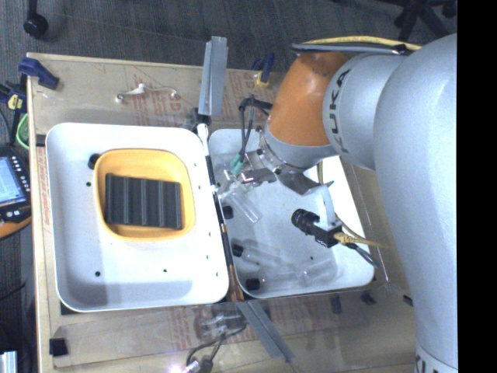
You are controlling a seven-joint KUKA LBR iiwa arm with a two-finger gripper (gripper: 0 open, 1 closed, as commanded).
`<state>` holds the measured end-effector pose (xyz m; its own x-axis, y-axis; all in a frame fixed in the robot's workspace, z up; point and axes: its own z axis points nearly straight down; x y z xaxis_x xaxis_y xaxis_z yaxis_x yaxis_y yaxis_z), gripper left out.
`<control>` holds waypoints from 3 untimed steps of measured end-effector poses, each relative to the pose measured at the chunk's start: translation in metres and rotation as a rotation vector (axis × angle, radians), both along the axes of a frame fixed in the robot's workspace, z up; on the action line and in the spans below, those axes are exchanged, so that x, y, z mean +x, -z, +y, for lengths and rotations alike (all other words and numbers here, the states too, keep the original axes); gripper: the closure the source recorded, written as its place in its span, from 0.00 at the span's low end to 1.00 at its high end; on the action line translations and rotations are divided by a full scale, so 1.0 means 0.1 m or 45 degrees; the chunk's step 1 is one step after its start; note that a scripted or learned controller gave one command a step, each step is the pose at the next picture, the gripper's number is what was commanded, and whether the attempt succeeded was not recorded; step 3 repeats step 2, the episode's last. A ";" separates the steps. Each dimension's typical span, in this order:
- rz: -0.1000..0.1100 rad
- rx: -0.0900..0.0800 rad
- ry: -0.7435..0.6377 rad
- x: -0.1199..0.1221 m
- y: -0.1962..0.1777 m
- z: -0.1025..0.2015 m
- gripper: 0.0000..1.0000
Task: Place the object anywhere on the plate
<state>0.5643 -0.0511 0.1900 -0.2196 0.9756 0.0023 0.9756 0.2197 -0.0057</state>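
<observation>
Item: left bin [132,290], white and shallow, holding a yellow plate [140,162] set toward its 12 o'clock side. On the plate, covering its middle and lower part, lies the object [145,202], a dark grey ridged rectangular block, flat, with the plate's rim showing all round it. A small dark thing [93,162] at the plate's 10 o'clock is half hidden by the rim; kind not legible. Item: right bin [272,235], its 12 to 3 o'clock portion covered by the arm [404,169] and its orange band [307,99]. The gripper [247,173] hangs over this bin's 10 o'clock corner, well apart from the plate. Whether it is released or clenched cannot be told, since glare and clear plastic confuse the tip. Contents of the right bin: several transparent pieces [311,270], outlines faint, count uncertain, and a small dark piece [253,284] near 7 o'clock. Item: handheld screen unit [11,186] at the bench's 9 o'clock, cut off by the picture's edge.
</observation>
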 end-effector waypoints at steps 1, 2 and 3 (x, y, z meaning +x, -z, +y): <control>-0.006 0.000 -0.238 0.30 -0.02 0.79 1.00; -0.006 -0.001 -0.238 0.30 -0.02 0.79 0.00; -0.006 -0.001 -0.238 0.30 -0.02 0.79 0.00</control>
